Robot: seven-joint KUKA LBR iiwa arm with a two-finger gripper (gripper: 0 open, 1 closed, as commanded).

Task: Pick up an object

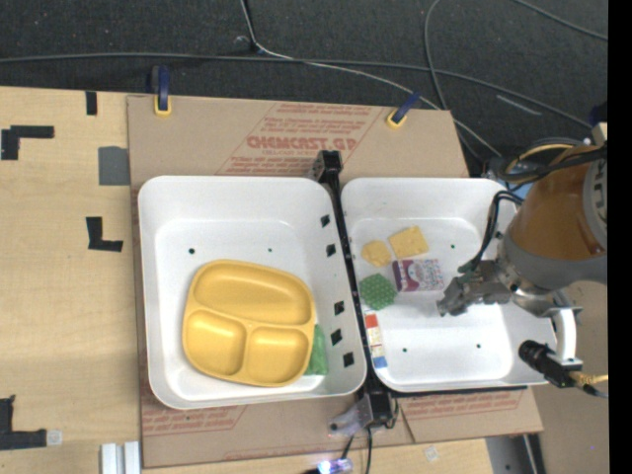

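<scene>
red "chemcast gp" print stands on the cardboard sheet [296, 141].

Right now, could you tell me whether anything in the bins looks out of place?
A green item is wedged between the yellow tray and the left bin's wall, partly hidden. The rest lies flat.

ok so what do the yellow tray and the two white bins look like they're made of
The yellow tray looks like moulded plastic with a smooth, slightly glossy finish: one even colour, rounded compartment edges and soft highlights. The two white bins, left and right, also look like plastic, smooth with a duller sheen, with rounded corners and thin rims; enamelled metal can't be ruled out from this view.
</scene>
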